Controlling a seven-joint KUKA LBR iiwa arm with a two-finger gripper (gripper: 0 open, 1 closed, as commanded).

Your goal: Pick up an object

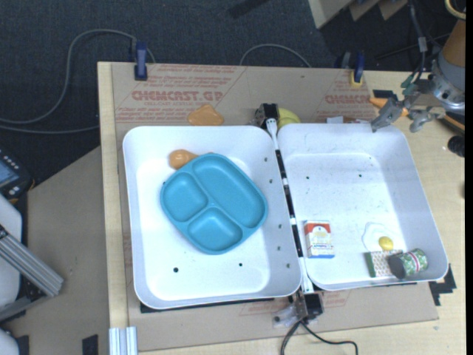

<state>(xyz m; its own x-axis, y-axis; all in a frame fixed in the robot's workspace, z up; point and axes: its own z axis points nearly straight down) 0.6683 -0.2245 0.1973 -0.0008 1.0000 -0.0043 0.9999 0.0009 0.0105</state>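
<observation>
My gripper (400, 122) hangs over the far right corner of the right bin (347, 165), open, with nothing between its fingers. Well in front of it, along that bin's near side, lie a small red and white box (318, 239), a toy fried egg (378, 237), a flat patterned packet (378, 264) and a small green can (411, 262) on its side. In the left bin (148, 220) a blue divided plate (213, 202) lies flat, with an orange piece (179, 157) tucked behind its far left edge.
Behind the bins on the bench sit an orange lump (205, 115) and, at the gap between the bins, a yellow object (287, 117) beside a black clip (267, 112). Two blue clamps (140, 59) hold the board's far edge.
</observation>
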